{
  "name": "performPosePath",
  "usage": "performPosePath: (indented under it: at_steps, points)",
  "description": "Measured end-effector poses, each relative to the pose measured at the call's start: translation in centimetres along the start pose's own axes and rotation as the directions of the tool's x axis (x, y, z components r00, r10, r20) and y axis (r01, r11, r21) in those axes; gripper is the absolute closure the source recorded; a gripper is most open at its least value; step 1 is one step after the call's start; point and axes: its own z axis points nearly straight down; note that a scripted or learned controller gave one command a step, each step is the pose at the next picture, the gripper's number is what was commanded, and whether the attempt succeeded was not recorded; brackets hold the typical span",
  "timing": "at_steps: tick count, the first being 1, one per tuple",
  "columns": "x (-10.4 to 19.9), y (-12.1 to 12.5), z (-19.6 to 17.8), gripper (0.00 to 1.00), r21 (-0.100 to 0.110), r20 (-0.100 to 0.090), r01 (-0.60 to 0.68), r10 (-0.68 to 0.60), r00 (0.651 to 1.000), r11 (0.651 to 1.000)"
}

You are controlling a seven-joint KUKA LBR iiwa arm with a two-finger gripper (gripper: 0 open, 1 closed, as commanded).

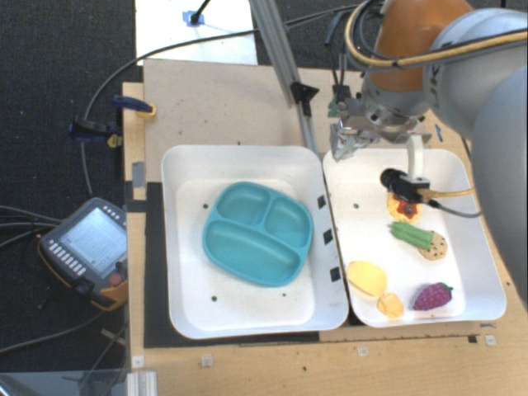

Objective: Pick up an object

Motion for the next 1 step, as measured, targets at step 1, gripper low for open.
performPosePath:
  at_steps: [1]
  points:
    - [6.33, 0.59, -0.2, 1.0, 0.0, 0.0, 0.0, 0.0, 1.0, 1.0]
